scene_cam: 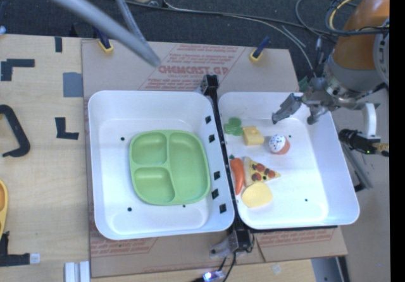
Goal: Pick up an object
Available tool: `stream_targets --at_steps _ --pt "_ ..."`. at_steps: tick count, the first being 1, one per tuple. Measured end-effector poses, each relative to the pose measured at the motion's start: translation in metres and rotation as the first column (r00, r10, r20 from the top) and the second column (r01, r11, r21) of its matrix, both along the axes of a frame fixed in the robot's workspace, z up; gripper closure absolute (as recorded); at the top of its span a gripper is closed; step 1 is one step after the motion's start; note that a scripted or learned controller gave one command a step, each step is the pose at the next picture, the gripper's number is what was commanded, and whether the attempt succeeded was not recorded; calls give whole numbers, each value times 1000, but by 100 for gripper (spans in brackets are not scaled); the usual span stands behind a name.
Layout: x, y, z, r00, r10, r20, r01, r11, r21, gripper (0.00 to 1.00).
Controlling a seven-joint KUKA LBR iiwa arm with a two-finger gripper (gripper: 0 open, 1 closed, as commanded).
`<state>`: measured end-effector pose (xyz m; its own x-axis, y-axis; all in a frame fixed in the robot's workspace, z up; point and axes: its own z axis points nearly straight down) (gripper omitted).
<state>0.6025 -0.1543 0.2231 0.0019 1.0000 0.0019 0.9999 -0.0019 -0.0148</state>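
Toy food items, small, six in number, lie in the right bin [329, 202], grouped toward its left half. Green leafy piece [233, 126] sits nearest the divider at the far side, with a yellow cheese block [253, 136] just beside it to the right. White and orange speckled ball [277, 143] rests to the right of the cheese. Orange carrot [238, 174] lies lengthwise along the divider, close against a pizza slice [261, 171] with dark toppings. Pale yellow rounded piece [256, 195] sits just below the pizza slice, nearest the front.

Left bin [104, 148]: one green divided tray [169, 167], three compartments, set roughly in the middle.

Claw [297, 112]: positioned over the far right part of the right bin, above and to the right of the speckled ball, apart from all the food items. Its two fingers are spread, nothing between them. The grey arm with its orange band [364, 18] reaches in from the right.

Both bins stand side by side on a cardboard sheet [190, 66] laid over the wooden worktop [38, 91].
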Motion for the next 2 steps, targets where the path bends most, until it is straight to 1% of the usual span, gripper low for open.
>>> stream_targets --at_steps 1,2 --pt "3 0 8 1000 3 13 -3 1000 -2 0" --pt "-5 -6 -42 1000 2 9 -2 1000 -3 0"
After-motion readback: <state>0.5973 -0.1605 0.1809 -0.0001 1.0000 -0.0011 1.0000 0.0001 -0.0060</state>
